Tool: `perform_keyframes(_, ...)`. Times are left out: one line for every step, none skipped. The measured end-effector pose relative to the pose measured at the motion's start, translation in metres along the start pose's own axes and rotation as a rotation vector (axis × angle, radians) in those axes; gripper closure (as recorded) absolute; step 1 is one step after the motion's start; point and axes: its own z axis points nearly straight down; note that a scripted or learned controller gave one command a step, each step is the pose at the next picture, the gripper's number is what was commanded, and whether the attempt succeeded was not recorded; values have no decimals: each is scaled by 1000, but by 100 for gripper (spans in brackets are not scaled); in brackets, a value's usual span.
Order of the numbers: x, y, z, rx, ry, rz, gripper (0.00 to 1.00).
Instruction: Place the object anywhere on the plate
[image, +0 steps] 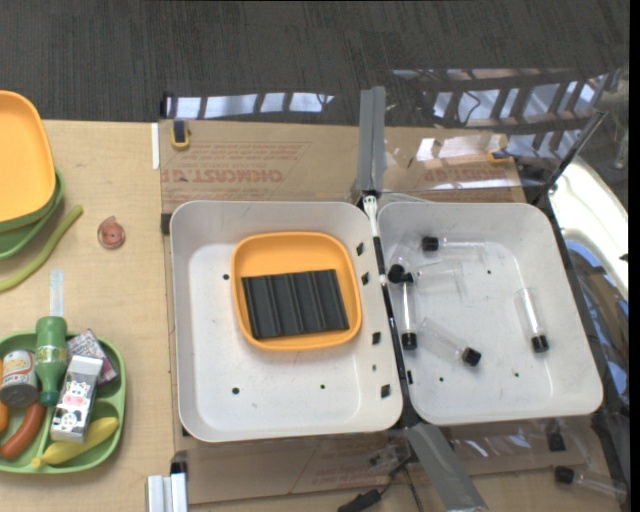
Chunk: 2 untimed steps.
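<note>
An orange plate (293, 250) with rounded corners lies in the left white bin (205, 380), toward its back. A dark grey ridged rectangular object (297, 304) rests flat on the plate and covers most of its front half. In the right white bin (570, 390) lie several clear tubes with black caps. One tube (407, 310) runs along the bin's left wall, another tube (532, 318) sits at the right, and a third tube (447, 344) lies near the middle.
A stack of orange and green plates (20, 170) stands at the far left of the cardboard-covered bench. A green plate with toy food (60, 405) sits at the front left. A small pink item (111, 233) lies between them. A metal divider (371, 140) rises behind the bins.
</note>
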Motion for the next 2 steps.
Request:
perform_keyframes(51,-11,-2,0,-2,-308,0)
perform_keyframes(106,-13,-1,-1,-2,-702,0)
